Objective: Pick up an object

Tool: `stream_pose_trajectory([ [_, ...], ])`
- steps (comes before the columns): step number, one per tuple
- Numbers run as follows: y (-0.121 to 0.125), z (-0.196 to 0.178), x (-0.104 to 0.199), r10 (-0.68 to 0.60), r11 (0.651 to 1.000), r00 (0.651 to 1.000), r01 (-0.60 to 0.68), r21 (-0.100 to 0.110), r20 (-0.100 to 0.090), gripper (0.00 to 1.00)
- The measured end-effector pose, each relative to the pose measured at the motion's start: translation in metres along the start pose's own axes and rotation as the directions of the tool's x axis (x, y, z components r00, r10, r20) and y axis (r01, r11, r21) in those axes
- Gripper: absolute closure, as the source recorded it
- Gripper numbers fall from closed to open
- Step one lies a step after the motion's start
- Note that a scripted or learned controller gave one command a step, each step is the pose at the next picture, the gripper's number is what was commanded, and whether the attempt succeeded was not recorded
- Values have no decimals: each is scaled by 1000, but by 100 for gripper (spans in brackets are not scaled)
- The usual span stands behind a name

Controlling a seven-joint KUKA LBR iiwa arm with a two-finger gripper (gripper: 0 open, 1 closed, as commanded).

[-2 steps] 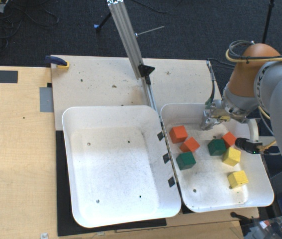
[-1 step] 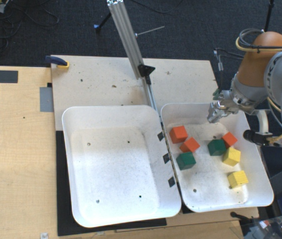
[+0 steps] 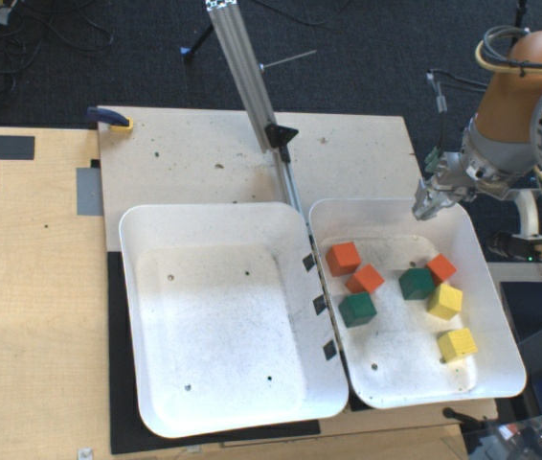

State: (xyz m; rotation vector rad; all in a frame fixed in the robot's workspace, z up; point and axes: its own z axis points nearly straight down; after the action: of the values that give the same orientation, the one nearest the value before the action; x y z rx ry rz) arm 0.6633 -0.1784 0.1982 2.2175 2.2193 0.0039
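The counter (image 3: 204, 151) carries my two white bins side by side; the left bin (image 3: 156, 247) has nothing for me, so my work is all in the right bin (image 3: 501, 353). My arm (image 3: 510, 103) comes in from the right, and my hand (image 3: 429, 204) hangs over that bin's far rim, well apart from every block. I cannot tell whether it is parted or closed from this angle (it is small and blurred against the rim), and nothing shows between its tips.

Seven blocks lie in the right bin. The larger orange block (image 3: 344, 257) sits nearest the divider with a smaller orange block (image 3: 366, 279) just beside it and a dark green block (image 3: 357, 309) close below. Further right, a second green block (image 3: 416, 283), an orange block (image 3: 441, 268) and a yellow block (image 3: 445, 301) are crowded together, touching or nearly so. The lower yellow block (image 3: 457, 344) stands alone.

To do this well, I judge I should choose a block with free space on two opposite faces. The lone yellow one suits best; the larger orange one is my second choice. I should centre over it, turn my wrist to square with its sides, spread wide, descend straight and close only once low, since a crowded cluster would likely jam a tip on a neighbour.
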Motion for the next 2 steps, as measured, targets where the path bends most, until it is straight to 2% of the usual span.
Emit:
stream_pose_trajectory([
  [1,-5,3,56,-4,1000,1000,4,8,-4,100],
  [2,-6,-15,107,-3,1000,1000,3,6,-3,100],
])
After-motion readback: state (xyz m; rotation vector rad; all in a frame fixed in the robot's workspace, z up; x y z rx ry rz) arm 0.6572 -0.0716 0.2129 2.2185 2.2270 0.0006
